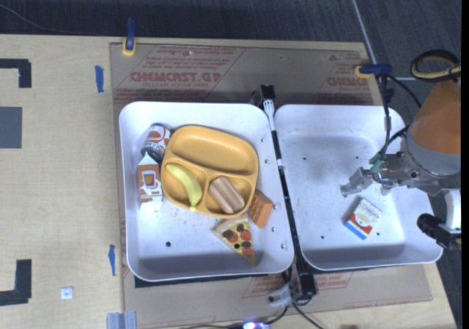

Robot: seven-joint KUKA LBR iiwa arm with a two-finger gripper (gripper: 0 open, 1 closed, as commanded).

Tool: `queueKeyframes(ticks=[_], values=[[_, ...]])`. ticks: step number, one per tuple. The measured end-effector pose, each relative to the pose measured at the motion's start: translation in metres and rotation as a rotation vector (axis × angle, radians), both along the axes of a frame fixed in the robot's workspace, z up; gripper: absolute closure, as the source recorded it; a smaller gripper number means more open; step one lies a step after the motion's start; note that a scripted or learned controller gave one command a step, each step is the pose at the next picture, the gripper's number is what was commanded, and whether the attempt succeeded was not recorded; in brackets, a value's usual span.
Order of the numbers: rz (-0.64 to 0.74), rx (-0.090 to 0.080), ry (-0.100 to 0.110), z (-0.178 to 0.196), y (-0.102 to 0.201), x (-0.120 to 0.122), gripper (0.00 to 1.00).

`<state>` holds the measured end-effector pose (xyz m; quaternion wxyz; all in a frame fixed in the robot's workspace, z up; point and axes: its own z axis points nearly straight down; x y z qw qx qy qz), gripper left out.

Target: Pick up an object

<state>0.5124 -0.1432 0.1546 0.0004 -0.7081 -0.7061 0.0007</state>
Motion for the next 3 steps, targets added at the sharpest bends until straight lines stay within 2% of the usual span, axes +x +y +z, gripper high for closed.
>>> queueKeyframes(ticks=[1,2,3], values=[[0.002,-0.003,-0.011,-0.046,0.013,-0.02,0.0],[-0.007,-0.024,-0.037,-0.052,0.029,-0.022,0.0],[-0.007,-0.026,-0.042,-0.042,0.029,-0.021,1.0]])
